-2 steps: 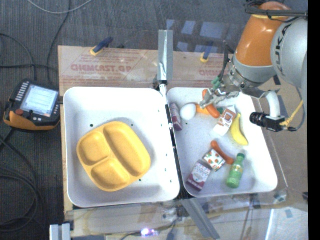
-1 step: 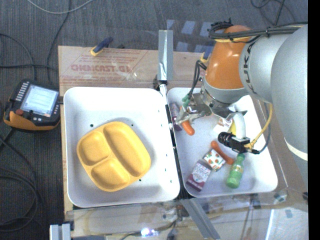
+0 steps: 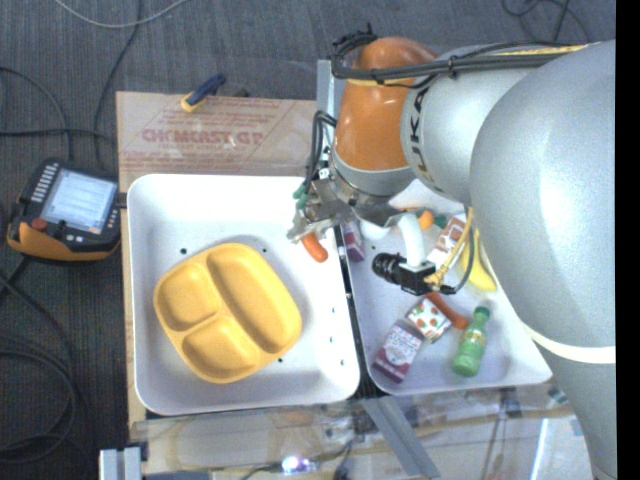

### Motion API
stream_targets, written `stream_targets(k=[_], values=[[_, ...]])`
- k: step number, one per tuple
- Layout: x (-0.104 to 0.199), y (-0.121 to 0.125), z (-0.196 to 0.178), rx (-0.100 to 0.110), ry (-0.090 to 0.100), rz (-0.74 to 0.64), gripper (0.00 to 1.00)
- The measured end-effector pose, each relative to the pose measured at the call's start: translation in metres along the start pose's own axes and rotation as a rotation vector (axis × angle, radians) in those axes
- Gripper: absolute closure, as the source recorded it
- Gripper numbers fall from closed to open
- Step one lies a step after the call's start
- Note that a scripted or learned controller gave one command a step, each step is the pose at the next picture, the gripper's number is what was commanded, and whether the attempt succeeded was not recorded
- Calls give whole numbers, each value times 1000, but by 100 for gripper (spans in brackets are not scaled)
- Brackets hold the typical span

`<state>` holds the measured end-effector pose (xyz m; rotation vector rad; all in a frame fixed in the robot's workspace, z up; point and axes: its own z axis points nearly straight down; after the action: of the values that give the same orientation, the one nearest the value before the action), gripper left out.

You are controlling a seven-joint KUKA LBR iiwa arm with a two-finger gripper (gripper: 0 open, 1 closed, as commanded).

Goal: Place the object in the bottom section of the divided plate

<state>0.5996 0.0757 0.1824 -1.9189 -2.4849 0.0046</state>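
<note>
The gripper (image 3: 313,224) hangs over the right edge of the left bin (image 3: 140,268). From this angle it cannot be told whether its jaws are apart or together. A small orange object (image 3: 317,249) sits right under its tip, touching or nearly touching it, and a hold on it cannot be confirmed.

At far left, a teach pendant (image 3: 64,209) with a lit screen rests on dark grey carpet (image 3: 60,368) crossed by cables. Beside it, a brown board (image 3: 210,138) sticks out from behind the bins; its faded red lettering is too blurred to read. A blue and yellow tool (image 3: 203,90) lies at its top edge.

In the left bin, the yellow divided plate (image 3: 228,311) lies flat, with its bottom section nearest the front rim. The orange object is up and to the right of the plate, clear of it.

The right bin (image 3: 520,368) holds a purple packet (image 3: 398,351), a small carton (image 3: 428,318) and a green bottle (image 3: 470,340); their labels are illegible.
</note>
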Motion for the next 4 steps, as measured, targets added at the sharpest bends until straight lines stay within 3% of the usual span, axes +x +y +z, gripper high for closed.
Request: stream_targets(k=[1,2,3,4], values=[[0,0,0,0,0,0,0],[1,0,-8,2,1,-1,100],[99,39,-3,-1,-1,-182,100],[125,103,-11,-1,-5,-252,100]])
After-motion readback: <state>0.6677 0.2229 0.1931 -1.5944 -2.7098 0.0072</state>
